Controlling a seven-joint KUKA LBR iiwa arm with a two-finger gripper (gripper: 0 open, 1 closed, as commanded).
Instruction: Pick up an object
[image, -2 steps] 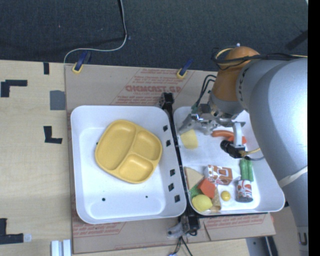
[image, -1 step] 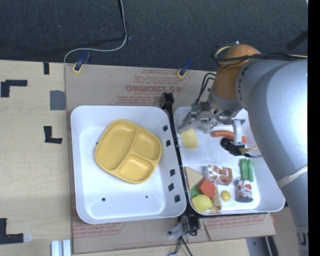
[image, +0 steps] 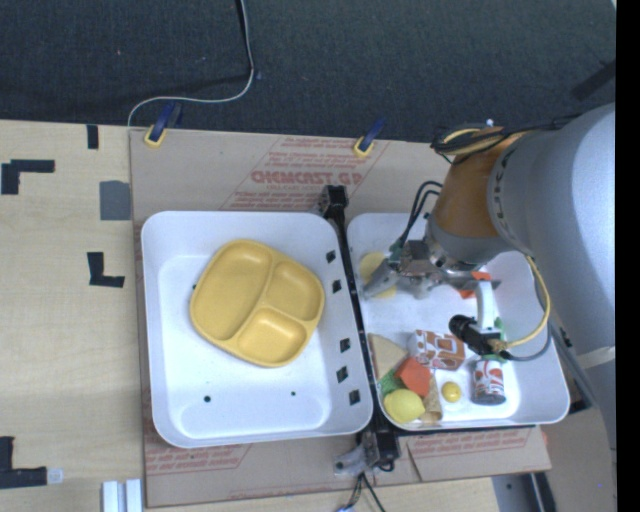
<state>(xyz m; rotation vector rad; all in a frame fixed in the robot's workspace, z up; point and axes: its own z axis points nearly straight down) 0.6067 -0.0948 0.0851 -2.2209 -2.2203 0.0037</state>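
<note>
Yellow item half-hidden behind fingers

— What's my bench look like from here?

— I see a light wooden bench top with black tape marks toward its left edge. A brown cardboard sheet with red print lies on it, held at its far edge by two clamps, a yellow clamp and a blue clamp.

— And beyond it?

— Dark carpeted floor, with a thin white cable trailing across it.
</note>
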